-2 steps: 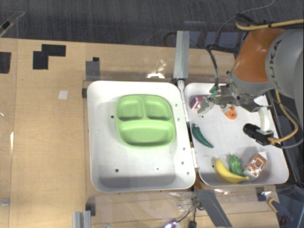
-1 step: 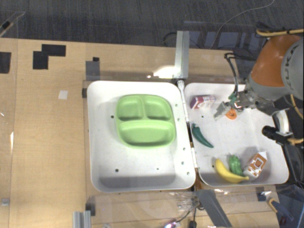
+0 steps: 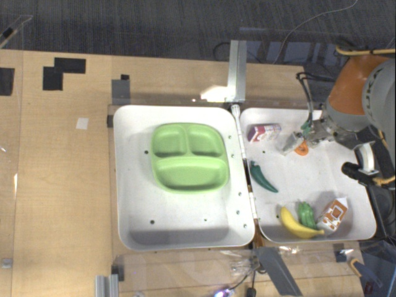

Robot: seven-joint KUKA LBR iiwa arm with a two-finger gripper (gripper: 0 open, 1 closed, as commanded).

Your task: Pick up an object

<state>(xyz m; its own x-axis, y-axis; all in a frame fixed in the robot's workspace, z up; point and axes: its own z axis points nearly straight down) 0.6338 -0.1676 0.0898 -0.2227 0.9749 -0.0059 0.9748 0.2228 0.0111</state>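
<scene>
In the right bin, my gripper is down near the back, just right of the middle. A small orange object lies right at its tip; I cannot tell whether it is held. A purple-and-white carton lies to the left of the gripper. A dark green pepper rests near the bin's left wall. At the front lie a yellow banana, a green object against it, and an orange-and-white carton.
The left bin holds a green divided plate. A metal divider post stands behind the two bins. The arm's grey and orange body hangs over the right bin's back right corner.
</scene>
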